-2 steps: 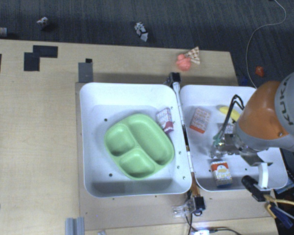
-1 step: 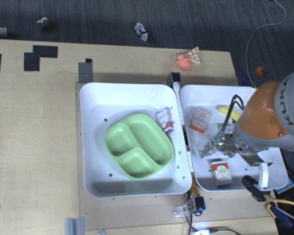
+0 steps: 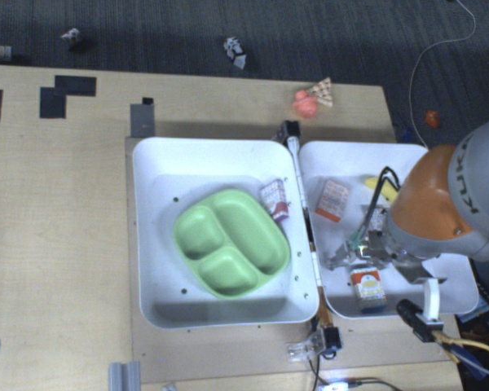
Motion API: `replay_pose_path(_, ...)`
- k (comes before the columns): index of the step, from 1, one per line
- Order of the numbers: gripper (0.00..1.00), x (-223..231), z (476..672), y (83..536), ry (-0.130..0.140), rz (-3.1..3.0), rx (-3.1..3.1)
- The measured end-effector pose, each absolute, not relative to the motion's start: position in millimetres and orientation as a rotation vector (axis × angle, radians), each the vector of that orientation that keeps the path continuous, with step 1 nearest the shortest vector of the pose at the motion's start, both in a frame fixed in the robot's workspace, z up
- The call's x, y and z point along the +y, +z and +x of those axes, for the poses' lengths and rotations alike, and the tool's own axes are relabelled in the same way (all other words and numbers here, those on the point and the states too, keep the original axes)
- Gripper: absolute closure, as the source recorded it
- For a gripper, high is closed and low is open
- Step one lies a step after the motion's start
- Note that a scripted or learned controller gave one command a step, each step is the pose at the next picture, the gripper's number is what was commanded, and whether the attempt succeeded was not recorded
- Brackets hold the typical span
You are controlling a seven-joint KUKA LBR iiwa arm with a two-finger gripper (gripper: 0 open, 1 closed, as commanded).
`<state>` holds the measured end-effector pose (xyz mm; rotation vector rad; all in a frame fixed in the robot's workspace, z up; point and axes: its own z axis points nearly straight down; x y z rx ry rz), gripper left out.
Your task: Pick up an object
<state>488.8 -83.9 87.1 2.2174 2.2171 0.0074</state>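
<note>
Camera view entry, ordered outward from the claw (image 3: 352, 253), which is hanging low inside the right bin (image 3: 464, 300) beneath the orange-banded wrist.

1. Claw: metal parts are showing at the wrist's left edge; whether it is spread or pressed together cannot be told at this slant. Nothing is visibly sitting in it.
2. Small orange-and-white carton (image 3: 368, 288): lying just below and slightly right of the claw, close beside it, perhaps touching. Long axis is running roughly up-down in the picture, away from the claw. Judged the nearest candidate for the pick; the coming move is likely turning on a short drop toward this item, closing across its narrow width.
3. Orange-and-white packet (image 3: 332, 199): lying above and a little left of the claw, near but apart, tilted.
4. Yellow item (image 3: 378, 187): lying above the claw, partly hidden by the arm and a black cable.
5. Red-and-white wrapper (image 3: 275, 199): lying up and left of the claw, across the divider in the left bin (image 3: 151, 218), at the tray's upper right edge.
6. Green divided tray (image 3: 231, 240): lying well left of the claw, filling the middle of the left bin.
7. Pink ball (image 3: 306, 103): resting on the desk (image 3: 57, 235), far above the claw, outside both bins.
</note>
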Motion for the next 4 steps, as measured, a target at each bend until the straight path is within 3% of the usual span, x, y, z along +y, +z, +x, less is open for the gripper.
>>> replay_pose_path(1,1.00,-83,491.2,99,0.015,2.212,2.215)
replay_pose_path(2,1.00,-32,488.0,197,0.006,2.214,2.225)
replay_pose_path(3,0.00,-32,487.8,197,0.005,2.215,2.224)
replay_pose_path(4,0.00,-87,486.0,105,0.000,2.220,2.223)
